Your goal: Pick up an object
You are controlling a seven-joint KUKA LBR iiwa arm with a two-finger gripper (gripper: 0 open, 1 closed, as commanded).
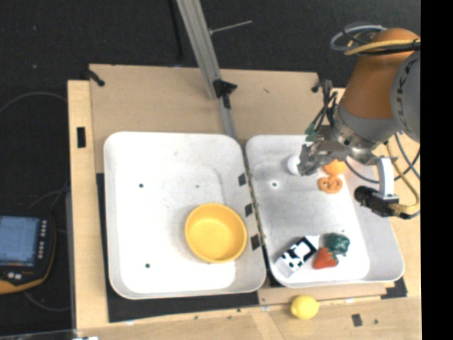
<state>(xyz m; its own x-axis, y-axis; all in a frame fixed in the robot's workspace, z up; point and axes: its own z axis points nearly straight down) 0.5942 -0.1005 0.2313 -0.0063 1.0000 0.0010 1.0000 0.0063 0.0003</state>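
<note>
Dark flooring surrounds a tan counter (163, 101) on which two shallow white bins are set side by side, viewed from above at a slant. From the right, a grey arm with an orange band (374, 83) is reached down over the right bin (283, 211), its hand (309, 163) lowered near the bin's upper middle; whether the hand is open or closed cannot be told, and nothing can be seen gripped in it. Just to its left a small white round object (294, 165) is seen, partly hidden by the hand. Beside the hand on its right, two small orange objects are found: one (335, 166) tucked under the wrist, the other (329, 183) just below it. Further toward the near edge of the same bin, a black-and-white block (296, 253), a red piece (325, 259) and a dark green piece (337, 243) are clustered close together. A yellow bowl (216, 232) is placed upright in the left bin (141, 161), near the divide. A yellow lemon-like object (304, 307) is left on the counter outside the bins, by the front edge. A slanted metal rail (202, 41) is seen behind the bins, and a handheld control pendant (21, 250) at far left.
</note>
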